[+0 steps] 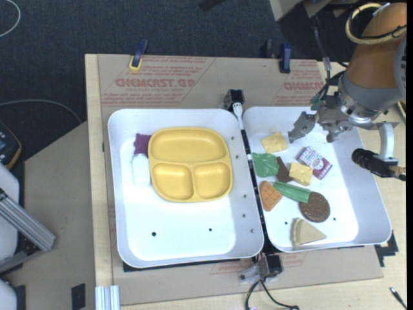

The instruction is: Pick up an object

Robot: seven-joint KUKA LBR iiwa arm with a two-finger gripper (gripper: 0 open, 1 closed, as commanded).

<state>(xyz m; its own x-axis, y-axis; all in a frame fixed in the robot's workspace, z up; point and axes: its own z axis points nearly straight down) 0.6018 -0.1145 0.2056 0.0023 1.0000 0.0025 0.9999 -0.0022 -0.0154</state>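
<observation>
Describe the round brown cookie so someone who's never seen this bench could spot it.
Look in the right white bin, among the toy food. Near its front edge lies the round brown cookie, touching the green pod's end, just above the pale wedge. It is the only dark, circular piece there.

Red "CHEMCAST GP" lettering runs along the brown board (193,76) behind the bins, repeated but partly cut off at right.

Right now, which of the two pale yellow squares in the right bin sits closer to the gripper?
The upper yellow square, near the bin's back left, just left of the gripper. The other yellow square lies lower, below the red-and-white packet.
</observation>
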